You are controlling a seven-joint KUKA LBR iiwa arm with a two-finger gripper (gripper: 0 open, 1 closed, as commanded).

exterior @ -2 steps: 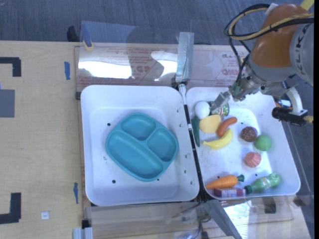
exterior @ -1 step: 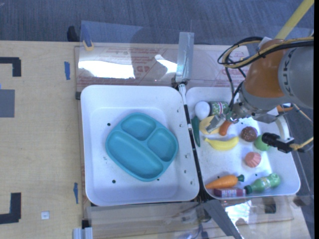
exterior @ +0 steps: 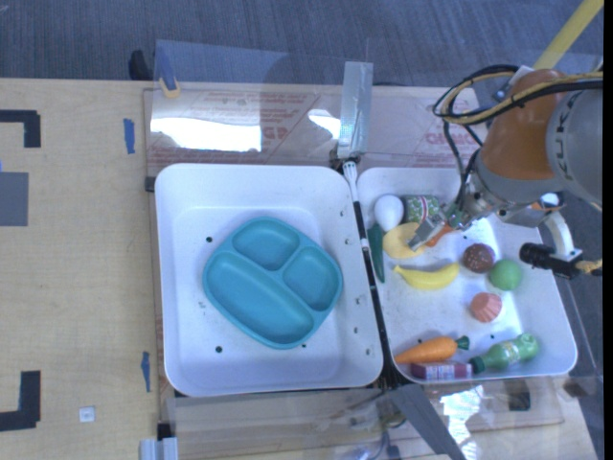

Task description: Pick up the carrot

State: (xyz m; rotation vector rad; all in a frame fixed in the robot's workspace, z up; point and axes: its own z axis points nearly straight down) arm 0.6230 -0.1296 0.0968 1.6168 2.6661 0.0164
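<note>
The carrot [exterior: 431, 349], orange with a green stub, lies on its side near the front edge of the right bin [exterior: 554, 307]. It touches a pink-labelled bottle [exterior: 444, 371] just in front of it. My gripper [exterior: 437, 231] hangs over the back left part of the same bin, above a yellow piece [exterior: 399, 241] and a banana [exterior: 428, 275]. It is well behind the carrot and apart from it. A small orange streak shows right at the gripper's tip; what it is I cannot tell.
The right bin also holds a white egg [exterior: 388, 209], a green patterned can [exterior: 419, 205], a brown ball [exterior: 478, 256], a lime [exterior: 506, 275], a peach-coloured fruit [exterior: 486, 306], a green bottle [exterior: 508, 353] and a cucumber [exterior: 376, 253]. A blue divided plate [exterior: 273, 281] lies in the left bin [exterior: 182, 257].
</note>
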